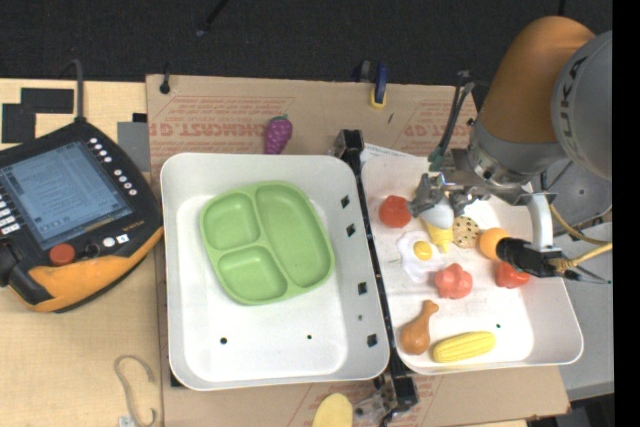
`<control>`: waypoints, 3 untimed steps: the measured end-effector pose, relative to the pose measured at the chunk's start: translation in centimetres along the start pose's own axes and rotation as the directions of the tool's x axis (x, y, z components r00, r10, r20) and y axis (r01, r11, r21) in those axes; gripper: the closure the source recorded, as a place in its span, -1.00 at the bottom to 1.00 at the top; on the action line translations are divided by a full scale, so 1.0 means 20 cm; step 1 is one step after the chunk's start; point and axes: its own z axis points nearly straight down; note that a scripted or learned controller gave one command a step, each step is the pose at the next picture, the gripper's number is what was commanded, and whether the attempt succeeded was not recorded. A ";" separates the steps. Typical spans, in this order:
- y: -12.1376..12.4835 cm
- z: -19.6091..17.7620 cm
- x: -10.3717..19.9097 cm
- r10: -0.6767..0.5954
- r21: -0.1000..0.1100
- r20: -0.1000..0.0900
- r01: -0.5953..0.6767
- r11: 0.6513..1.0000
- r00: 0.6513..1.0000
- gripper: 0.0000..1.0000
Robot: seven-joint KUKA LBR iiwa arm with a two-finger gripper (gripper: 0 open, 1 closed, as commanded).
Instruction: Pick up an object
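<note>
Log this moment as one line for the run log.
stage: reaching | gripper: low in right bin, above fried egg | held: nothing seen | left bin: green tray

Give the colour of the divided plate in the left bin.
Light green divided plate, seen in the camera view.

arm [560, 105]: reaching in from right | end effector [440, 200]: lowered, pointing left

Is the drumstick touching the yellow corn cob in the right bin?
Apart. The camera view shows a strip of white bin floor between the drumstick and the corn cob.
</note>
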 end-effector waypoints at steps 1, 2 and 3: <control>0.10 -0.05 0.29 -0.002 -0.002 0.000 0.002 1.000 1.000 1.00; 0.15 -0.09 0.54 0.000 0.000 0.000 0.000 1.000 1.000 1.00; 0.26 -0.02 0.71 0.002 0.000 0.001 -0.002 1.000 1.000 1.00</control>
